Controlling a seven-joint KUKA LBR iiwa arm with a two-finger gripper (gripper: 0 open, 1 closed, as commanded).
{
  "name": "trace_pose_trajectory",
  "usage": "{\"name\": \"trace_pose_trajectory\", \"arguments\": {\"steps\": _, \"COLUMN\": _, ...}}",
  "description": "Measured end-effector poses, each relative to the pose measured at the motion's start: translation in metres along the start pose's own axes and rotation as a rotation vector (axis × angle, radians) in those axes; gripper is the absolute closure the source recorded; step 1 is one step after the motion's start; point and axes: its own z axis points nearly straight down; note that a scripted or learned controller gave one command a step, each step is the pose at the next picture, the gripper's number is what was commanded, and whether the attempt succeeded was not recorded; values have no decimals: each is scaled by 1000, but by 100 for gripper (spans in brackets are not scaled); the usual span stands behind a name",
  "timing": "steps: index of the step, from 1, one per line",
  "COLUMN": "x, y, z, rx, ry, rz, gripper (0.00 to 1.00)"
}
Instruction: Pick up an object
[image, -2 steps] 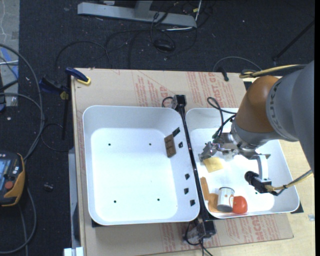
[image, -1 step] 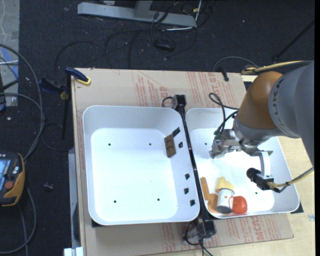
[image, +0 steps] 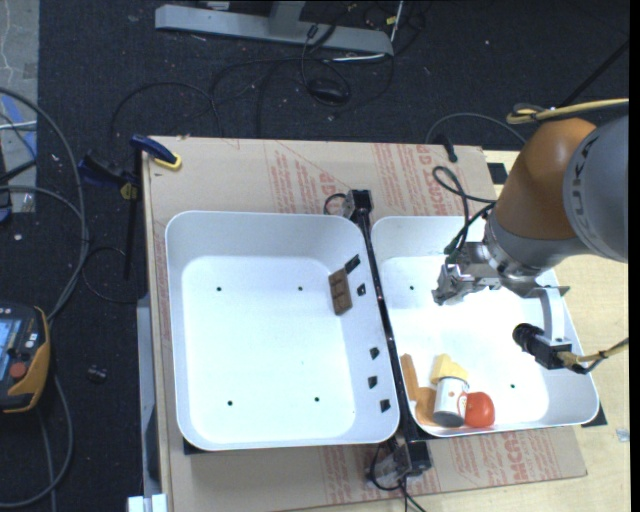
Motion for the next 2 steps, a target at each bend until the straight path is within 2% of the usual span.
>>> {"name": "trace_pose_trajectory", "arguments": {"steps": 1, "x": -4, "y": -5, "z": -45, "rx": 0, "ry": 0, "rz": 0, "gripper": 100}}
{"name": "trace_pose_trajectory", "arguments": {"steps": 2, "x": -4, "y": -5, "z": -47, "rx": 4, "ry": 0, "rz": 0, "gripper": 100}}
